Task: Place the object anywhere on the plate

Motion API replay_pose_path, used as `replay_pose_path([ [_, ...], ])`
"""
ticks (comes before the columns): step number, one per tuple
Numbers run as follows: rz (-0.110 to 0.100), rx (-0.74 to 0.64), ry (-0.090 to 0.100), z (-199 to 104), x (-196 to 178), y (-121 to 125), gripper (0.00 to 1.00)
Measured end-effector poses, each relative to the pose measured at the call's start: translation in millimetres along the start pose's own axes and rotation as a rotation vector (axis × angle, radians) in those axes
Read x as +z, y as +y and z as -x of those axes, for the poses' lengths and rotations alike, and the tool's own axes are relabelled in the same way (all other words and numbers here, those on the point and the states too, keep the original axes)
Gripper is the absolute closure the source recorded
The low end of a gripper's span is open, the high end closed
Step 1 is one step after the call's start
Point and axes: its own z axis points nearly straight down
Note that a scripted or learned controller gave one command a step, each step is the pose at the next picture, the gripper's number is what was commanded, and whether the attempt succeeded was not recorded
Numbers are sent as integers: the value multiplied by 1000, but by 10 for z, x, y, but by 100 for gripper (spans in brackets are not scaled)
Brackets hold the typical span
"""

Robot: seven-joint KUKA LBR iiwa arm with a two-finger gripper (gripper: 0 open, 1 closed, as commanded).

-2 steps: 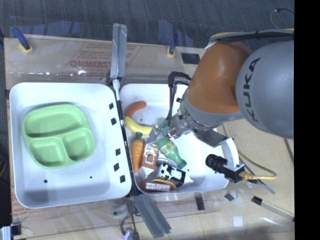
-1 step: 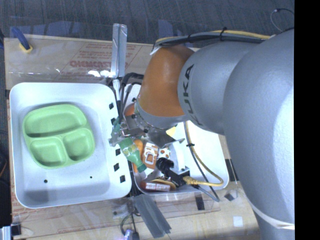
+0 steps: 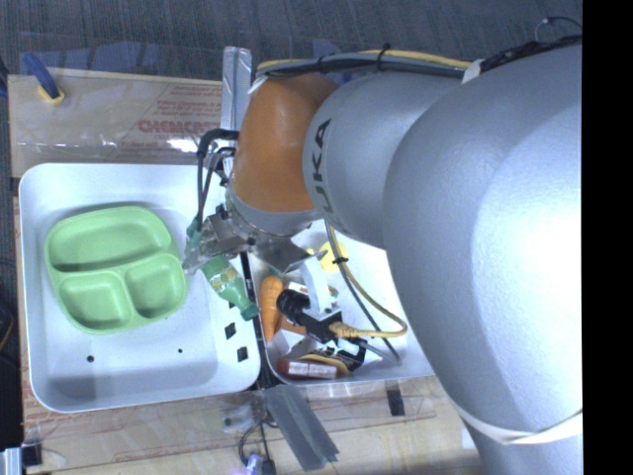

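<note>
Even bright light, soft focus, mild glare, faint shadows

Arm casing (image 3: 495, 226): showing smooth, rounded light-grey shells, glossy and catching soft highlights.
Orange band (image 3: 282, 146): wrapping the segment above the wrist as a broad, domed, matte ring.
Marking (image 3: 322, 156): showing dark capital letters "KA" on the grey shell beside the orange band, the rest of the word being cut off.
Cables (image 3: 366, 62): running as 1 yellow and 1 black line along the upper edge of the arm; thin black wires looping at the wrist, and another yellow cable curving beneath it.
Wrist mount (image 3: 232, 231): appearing as grey metal plates.
</note>
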Motion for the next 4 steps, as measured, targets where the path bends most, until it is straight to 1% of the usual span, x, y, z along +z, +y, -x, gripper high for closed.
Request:
replay_pose_path([
  [1, 4, -235, -2, 124, 95, 211, 100],
  [2, 4, -235, -2, 124, 94, 211, 0],
  [3, -3, -132, 0, -776, 464, 346, 0],
  [4, -5, -137, 1, -784, 369, 345, 100],
])
